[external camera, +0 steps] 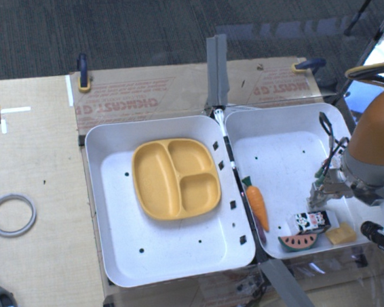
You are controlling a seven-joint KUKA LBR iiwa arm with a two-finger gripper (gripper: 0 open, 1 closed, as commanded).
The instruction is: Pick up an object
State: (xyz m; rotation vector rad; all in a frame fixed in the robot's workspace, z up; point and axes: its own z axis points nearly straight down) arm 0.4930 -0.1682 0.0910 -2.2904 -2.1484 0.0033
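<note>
The bench carries 2 white bins, side by side, a tape roll and scissors.

The right bin offers open floor across its far and middle parts. Its near end is crowded: a carrot along the left wall, then a watermelon slice, a black-and-white carton and a yellow block.
</note>
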